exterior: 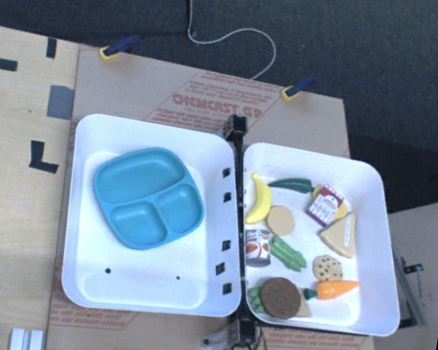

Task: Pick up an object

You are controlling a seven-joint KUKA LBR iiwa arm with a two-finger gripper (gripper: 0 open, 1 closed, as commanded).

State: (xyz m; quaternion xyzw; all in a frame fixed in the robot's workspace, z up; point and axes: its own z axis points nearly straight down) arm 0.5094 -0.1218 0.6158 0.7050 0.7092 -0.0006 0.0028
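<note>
The right bin holds several toy foods. A yellow banana lies at its left side beside a round tan cookie. A dark green pepper sits at the back. A red and white box and a sandwich wedge lie to the right. A small can, a green pea pod, a speckled cookie, an orange carrot and a brown burger patty fill the front.
The left bin holds a blue divided plate. Both bins rest on a cardboard sheet held by two clamps at the back. A white cable loops behind the bench.
</note>
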